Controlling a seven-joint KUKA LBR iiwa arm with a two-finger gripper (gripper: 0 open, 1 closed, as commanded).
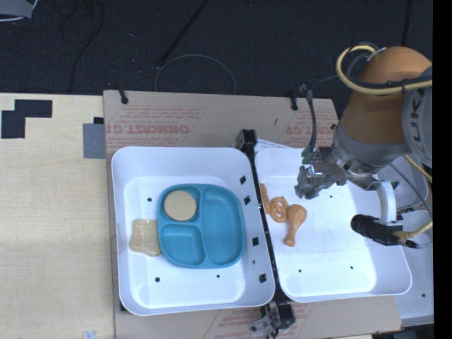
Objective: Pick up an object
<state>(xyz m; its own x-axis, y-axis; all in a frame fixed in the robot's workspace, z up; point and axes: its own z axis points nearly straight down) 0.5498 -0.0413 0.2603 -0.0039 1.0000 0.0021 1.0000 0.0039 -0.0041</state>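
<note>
Over the right white bin (353,281) I hold the gripper (308,183), grasp state indeterminate, just above the tan plastic drumstick (294,222) for a descent.

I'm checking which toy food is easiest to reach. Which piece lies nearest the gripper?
The pretzel in the right bin, just left of and below the gripper. The drumstick lies slightly farther; the cracker and cookie are in the left bin.

The left bin (134,168) is white and holds a blue tray (212,239) with a tan cookie (179,205). The right bin (339,274) is white, with an orange-brown drumstick (294,222).
</note>
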